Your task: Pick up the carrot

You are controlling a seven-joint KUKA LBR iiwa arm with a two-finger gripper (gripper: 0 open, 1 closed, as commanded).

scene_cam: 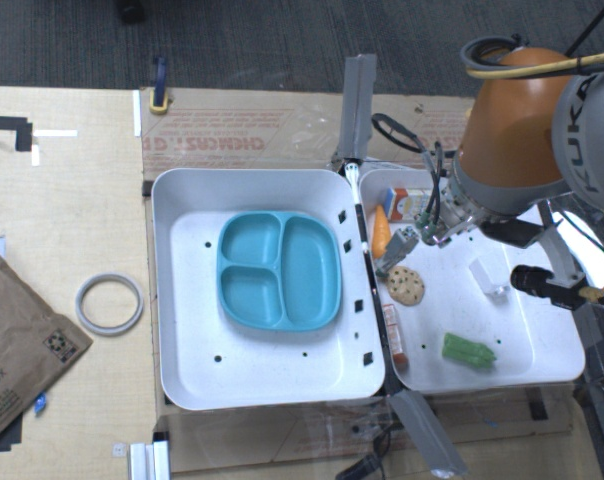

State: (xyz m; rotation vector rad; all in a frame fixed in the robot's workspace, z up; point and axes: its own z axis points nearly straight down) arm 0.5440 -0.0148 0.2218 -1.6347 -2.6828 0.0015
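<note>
The jaws sit low in the right bin (542, 358), at about (410, 240), just beside the carrot (381, 233); whether they are released or clenched I cannot tell. The carrot lies along the bin's left wall, near a cookie (406, 286). It looks like a light, stiff, smooth toy, likely slippery; a grip across its thick middle seems safest. A green piece (469, 351) lies well apart. The left bin (182, 348) holds a blue divided plate (280, 270), and a tape ring (109, 302) rests on the counter (52, 218)

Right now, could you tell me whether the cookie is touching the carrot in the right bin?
Apart. The camera view shows bare white bin floor between the cookie and the carrot, which lies higher up along the bin's left wall.
</note>
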